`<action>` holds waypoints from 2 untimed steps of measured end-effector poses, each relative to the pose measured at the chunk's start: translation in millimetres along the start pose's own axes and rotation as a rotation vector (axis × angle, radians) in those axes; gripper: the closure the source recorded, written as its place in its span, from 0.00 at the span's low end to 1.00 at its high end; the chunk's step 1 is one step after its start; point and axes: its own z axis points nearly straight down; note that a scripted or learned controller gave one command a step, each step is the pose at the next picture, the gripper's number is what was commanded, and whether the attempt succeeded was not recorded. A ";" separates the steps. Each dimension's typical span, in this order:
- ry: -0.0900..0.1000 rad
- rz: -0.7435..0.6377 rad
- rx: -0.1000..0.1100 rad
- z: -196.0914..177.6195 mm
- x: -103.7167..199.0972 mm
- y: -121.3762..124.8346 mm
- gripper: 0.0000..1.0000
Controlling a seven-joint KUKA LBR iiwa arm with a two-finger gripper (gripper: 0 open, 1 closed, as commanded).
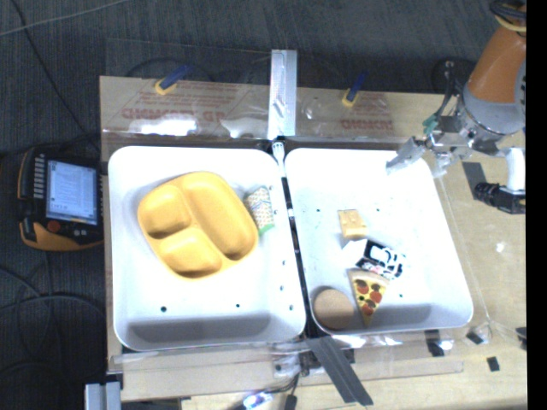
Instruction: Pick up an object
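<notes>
1. Currently the arm (496, 67) sits at the upper right corner of the right bin (453, 254), above its rim. The gripper (408, 154) points in over the bin's far corner, well apart from everything in it.
2. Tool state: cannot tell whether it is wide or narrow; the tip is too small and blurred. Nothing is visibly held.
3. Candidates in the right bin: a tan block (351, 223) near the middle, a black and white packet (382, 259) just below it, a pizza slice toy (368, 294) touching the packet's lower edge, and a brown round piece (333, 307) beside the slice at the near wall.
4. Left bin (128, 314): a yellow divided tray (197, 222), with a small speckled item (261, 207) at its right edge.
5. Judgement: the step is the approach, no pick yet made.
6. Next move calls for travel inward and down; the tan block stands clear of neighbours, so it looks the easiest target.
</notes>
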 end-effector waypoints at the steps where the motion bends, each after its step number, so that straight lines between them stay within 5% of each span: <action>1: -0.001 0.035 0.002 49.7 78.2 -37.3 0.00; 2: -0.005 -0.143 -0.010 122.3 74.2 -21.1 0.00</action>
